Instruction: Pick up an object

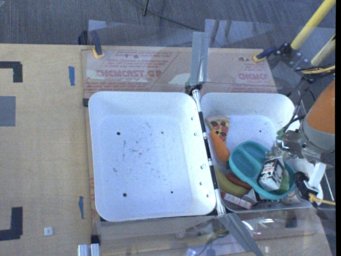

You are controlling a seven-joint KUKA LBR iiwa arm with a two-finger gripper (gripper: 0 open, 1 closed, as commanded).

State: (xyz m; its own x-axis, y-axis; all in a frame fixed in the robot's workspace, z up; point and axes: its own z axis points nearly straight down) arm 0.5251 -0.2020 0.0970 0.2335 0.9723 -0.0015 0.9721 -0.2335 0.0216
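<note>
Your end effector sits low over the right bin, at its right side, with the grey arm and its orange band reaching in from the right edge of the view. You cannot tell from this angle whether it is apart or together; the wrist body and cables cover that part. Nothing can be seen clamped in it.

Just beside and below it lies a small black-and-white box, resting tilted in a teal bowl, which lies in the lower right part of the bin. The box looks to be touching or nearly touching the end effector's lower end, but contact cannot be confirmed.

You have tight room here. The right bin's far wall and right rim run close by the wrist, and the objects crowd the lower half: an orange carrot-like piece along the left wall, a pizza-slice toy above it, a yellow banana and a red-and-white flat item near the front rim. The upper middle of that bin floor is bare.

The left bin is well apart from the arm, across the shared divider. The surface stretches to the left.
</note>
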